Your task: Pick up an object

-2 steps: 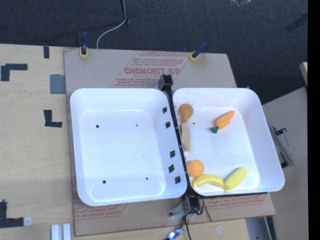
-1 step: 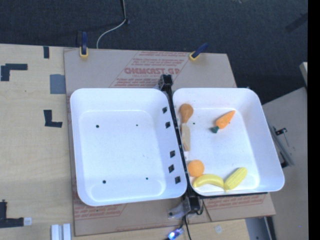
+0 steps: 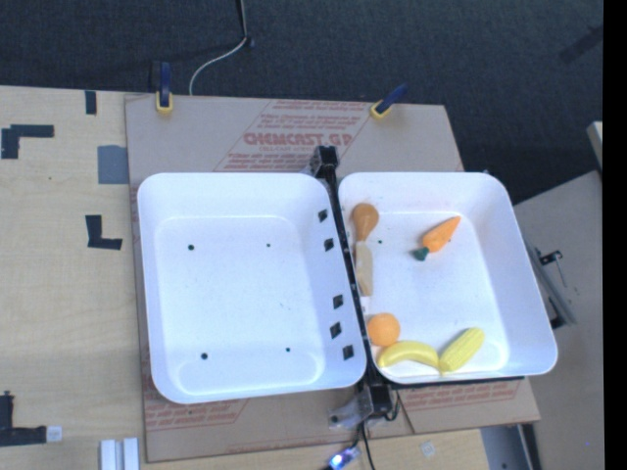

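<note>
— Camera view first, from the left: what's in the shallow white left-hand bin (image 3: 235,282)?

— Just its bare floor. I'd judge it is the place for drop-offs, so all the picking stock sits next door.

— And under both bins?

— A brown cardboard sheet with red print (image 3: 294,140), clamped at its far edge, probably so nothing slides when the arm presses down.

— Now the shallow white right-hand bin (image 3: 505,262).

— Against its left wall stands a brownish-orange pear-shaped toy (image 3: 364,218), with a pale beige oblong piece (image 3: 363,267) just below it. Both hug the wall, which I think leaves little room for a grasp. Further down is a small round orange toy fruit (image 3: 383,328), touching a curved yellow toy banana (image 3: 409,356).

— Anything freer?

— The orange toy carrot with a green stub (image 3: 440,234) lies alone in the middle of the floor, well apart from the rest; that looks the easiest pick. Rightmost, a yellow toy corn cob (image 3: 461,349) leans against the banana's end near the front wall.

— Is anything lifted?

— No, every piece lies on the bin floor; the pick is not yet done.
</note>
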Tool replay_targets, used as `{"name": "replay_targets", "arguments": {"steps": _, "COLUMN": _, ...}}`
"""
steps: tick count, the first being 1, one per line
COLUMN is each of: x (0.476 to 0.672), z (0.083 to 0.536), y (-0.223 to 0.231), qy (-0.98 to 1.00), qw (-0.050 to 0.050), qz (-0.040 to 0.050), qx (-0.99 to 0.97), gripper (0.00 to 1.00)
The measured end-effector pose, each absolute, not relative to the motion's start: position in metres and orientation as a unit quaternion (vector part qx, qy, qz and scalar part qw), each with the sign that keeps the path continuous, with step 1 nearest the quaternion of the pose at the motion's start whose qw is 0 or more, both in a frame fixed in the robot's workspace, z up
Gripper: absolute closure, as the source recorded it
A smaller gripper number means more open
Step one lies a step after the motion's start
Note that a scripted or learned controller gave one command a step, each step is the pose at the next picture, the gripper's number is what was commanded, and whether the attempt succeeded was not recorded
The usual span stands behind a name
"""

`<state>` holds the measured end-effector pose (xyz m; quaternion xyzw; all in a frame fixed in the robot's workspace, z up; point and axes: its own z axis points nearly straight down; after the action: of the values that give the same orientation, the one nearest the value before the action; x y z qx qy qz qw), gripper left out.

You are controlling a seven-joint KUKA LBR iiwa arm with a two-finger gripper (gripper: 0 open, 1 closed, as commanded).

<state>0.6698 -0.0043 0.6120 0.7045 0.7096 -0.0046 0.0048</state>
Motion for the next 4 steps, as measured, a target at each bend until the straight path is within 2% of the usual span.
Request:
{"name": "replay_targets", "arguments": {"steps": 2, "x": 0.671, "z": 0.632, "y": -0.003, "qy": 0.711, "qw": 0.012, "qz": -0.0007, "qx": 0.704, "gripper": 1.00}}
{"name": "replay_targets", "arguments": {"steps": 4, "x": 0.675, "z": 0.652, "y": -0.002, "qy": 0.713, "qw": 0.028, "qz": 0.0119, "qx": 0.700, "gripper": 1.00}}
